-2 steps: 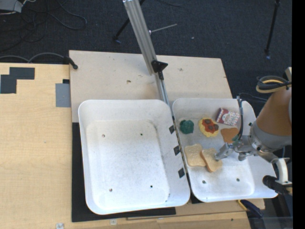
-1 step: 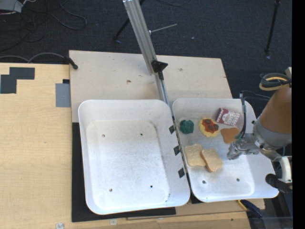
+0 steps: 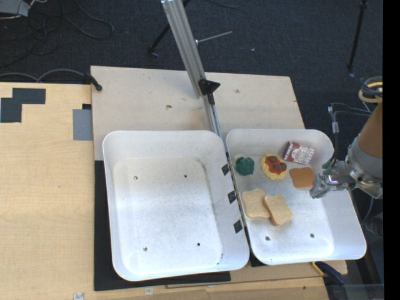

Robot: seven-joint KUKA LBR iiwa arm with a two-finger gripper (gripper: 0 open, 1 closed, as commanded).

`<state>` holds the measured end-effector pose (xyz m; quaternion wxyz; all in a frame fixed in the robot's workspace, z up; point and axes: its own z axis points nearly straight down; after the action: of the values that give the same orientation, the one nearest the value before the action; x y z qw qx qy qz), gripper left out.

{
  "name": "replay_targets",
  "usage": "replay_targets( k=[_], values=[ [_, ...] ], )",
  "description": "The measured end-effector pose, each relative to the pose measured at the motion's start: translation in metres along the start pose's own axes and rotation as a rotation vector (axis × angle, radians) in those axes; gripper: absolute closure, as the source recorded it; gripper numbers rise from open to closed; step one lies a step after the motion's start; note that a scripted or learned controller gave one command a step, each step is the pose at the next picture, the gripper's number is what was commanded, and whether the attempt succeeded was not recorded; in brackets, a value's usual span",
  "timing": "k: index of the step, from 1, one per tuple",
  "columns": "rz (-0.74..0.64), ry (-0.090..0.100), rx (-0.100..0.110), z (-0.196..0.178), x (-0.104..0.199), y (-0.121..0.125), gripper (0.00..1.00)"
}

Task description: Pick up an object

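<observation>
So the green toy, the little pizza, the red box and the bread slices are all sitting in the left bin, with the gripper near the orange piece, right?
Not quite: the camera view shows them in the right bin. The green toy, pizza, red box and bread slices lie there, and the gripper is beside the orange piece.

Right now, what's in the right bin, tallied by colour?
Tan bread-like pieces: 2
Green lump: 1
Yellow and red piece: 1
Red and white packet: 1
Orange-brown piece: 1, beside the gripper
Total: 6, all in the right bin
</observation>
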<state>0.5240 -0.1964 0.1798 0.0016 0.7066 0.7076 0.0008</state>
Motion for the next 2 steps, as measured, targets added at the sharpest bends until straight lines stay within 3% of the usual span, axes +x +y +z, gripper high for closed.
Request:
replay_targets(
  k=[1,2],
  values=[
    [0.000,0.000,-0.001,-0.0626,0.0017,0.0036,1.00],
    [0.000,0.001,0.004,-0.0689,0.0011,0.0037,1.00]
  ],
)
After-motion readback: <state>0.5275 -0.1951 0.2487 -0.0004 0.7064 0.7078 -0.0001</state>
